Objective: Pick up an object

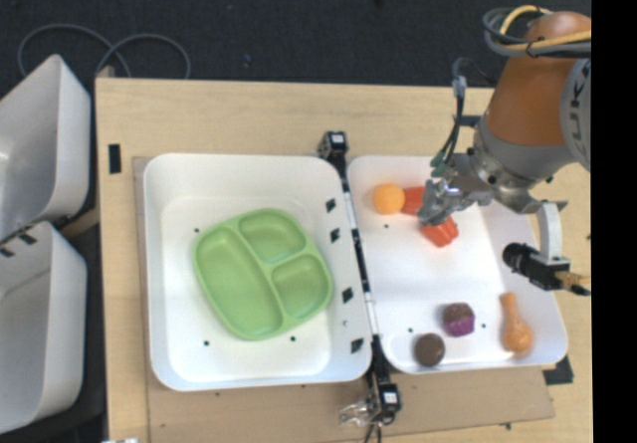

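1. A pale wooden counter (249,117) stands on dark carpeted floor (249,3), seen from above at a slant; thin cables (109,48) loop across the carpet near the counter's far left corner.
2. Two shallow white bins sit side by side on the counter, their inner rims meeting along a line of small black clips. White moulded shapes (40,222) stand off the counter's left edge.
3. The left bin (169,351) holds a light green divided tray (262,273), three compartments, lying flat and turned at an angle.
4. The right bin (398,302) holds the loose objects: an orange ball (388,198) near the far rim; a red-orange block (440,231) just beside the ball's right; a purple piece (458,319) and a brown round piece (429,349) close together near the front rim; an orange bottle-like shape (514,324) by the right wall.
5. The grey arm with its orange band (532,103) reaches in from the right, and the gripper (438,204) hangs low over the far part of the right bin, directly above the red-orange block and overlapping it in this view.
6. Whether the gripper is parted or clamped cannot be told from this angle, nor whether it touches the block.
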`<state>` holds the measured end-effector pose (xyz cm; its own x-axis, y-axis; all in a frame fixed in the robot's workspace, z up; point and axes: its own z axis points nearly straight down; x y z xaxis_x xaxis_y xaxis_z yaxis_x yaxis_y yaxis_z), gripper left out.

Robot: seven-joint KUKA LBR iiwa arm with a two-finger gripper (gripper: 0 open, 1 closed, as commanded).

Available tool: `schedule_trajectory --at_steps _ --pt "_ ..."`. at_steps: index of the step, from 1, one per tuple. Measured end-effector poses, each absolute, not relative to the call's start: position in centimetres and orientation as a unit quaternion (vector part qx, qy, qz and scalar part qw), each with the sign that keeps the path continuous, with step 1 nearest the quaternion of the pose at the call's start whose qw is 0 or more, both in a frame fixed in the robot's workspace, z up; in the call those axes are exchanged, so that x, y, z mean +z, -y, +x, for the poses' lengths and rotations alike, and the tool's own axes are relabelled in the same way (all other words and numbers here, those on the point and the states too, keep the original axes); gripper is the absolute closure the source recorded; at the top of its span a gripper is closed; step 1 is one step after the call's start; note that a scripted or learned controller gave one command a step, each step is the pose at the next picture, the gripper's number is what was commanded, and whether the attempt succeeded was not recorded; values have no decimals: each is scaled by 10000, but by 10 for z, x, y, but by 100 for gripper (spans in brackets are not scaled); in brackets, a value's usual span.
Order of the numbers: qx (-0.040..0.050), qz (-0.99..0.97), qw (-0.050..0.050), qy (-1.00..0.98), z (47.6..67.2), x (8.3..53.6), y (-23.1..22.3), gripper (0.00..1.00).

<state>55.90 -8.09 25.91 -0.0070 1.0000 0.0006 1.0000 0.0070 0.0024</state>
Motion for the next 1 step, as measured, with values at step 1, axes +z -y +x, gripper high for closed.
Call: schedule_trajectory --at_steps 1 --pt "-1 7052 2 -7090 572 247 24 100"
